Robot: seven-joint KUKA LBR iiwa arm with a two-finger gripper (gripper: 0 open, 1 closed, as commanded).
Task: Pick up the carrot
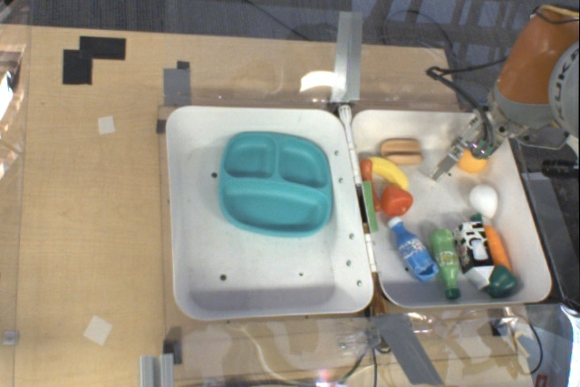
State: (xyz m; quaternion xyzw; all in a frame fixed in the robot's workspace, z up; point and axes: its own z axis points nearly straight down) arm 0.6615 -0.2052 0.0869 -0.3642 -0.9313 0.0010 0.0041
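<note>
- Orange, the carrot [496, 246] is seen at the five o'clock corner of the right bin [535, 236], beside a cow-patterned carton [471, 242].
- The claw [460, 154] is held at one o'clock, fingers slightly parted, nothing gripped, touching a yellow-orange fruit [474, 162].

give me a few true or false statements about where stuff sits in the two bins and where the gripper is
1. The teal divided plate lies in the left bin. True.
2. The carrot lies in the left bin beside the plate. False: it lies in the right bin, near the lower right corner, next to the black and white milk carton.
3. The gripper is over the right bin, near the orange fruit. True.
4. The gripper is right above the carrot. False: it is near the bin's upper part, apart from the carrot.
5. The banana lies below the hot dog bun in the picture. True.
</note>
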